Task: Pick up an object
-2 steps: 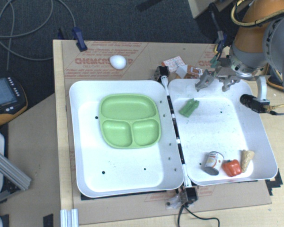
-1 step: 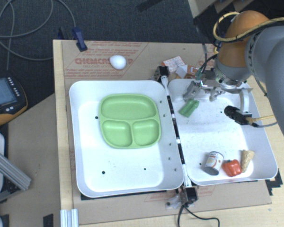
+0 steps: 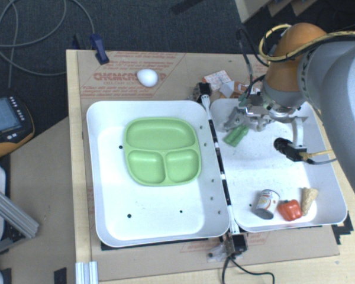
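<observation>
Green stick (image 3: 236, 136) lies in the right bin (image 3: 328, 215), near its far left corner, just below your claw (image 3: 244, 116). You see the arm (image 3: 296, 64) reaching in from the right, wrist bent down over that corner; whether the claw is spread, you cannot tell. Nearer you sit a can (image 3: 265, 203), red pepper (image 3: 290, 210) and cone (image 3: 308, 199). The left bin (image 3: 106, 218) holds a green tray (image 3: 163, 151).

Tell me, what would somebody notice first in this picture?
Probably the big green divided plate lying in the left white bin. Next, the grey and orange robot arm reaching over the right bin, its gripper low beside a small green object.
</observation>
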Tool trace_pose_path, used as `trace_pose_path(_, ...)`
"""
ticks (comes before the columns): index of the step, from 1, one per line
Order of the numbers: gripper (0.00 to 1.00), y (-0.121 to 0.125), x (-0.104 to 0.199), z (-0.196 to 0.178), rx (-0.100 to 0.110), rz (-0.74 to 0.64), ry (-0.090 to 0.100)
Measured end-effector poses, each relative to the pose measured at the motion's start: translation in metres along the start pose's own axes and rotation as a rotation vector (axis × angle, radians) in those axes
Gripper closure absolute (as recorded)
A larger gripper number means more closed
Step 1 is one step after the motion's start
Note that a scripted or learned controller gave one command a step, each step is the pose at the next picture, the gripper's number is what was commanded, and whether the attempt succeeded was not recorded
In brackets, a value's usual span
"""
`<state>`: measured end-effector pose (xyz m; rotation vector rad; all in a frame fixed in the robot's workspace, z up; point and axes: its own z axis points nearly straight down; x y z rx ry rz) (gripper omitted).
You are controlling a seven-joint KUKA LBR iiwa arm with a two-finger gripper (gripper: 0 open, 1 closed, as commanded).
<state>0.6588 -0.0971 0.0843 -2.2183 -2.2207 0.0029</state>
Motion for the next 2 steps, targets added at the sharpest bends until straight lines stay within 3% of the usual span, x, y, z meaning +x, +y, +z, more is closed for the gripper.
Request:
trace_pose_path(1, 0.0, -0.001, 0.005, -0.001, -0.001, 0.0, 0.0)
trace_pose_path(2, 1.0, 0.0, 0.005, -0.011, -0.003, 0.0, 0.0)
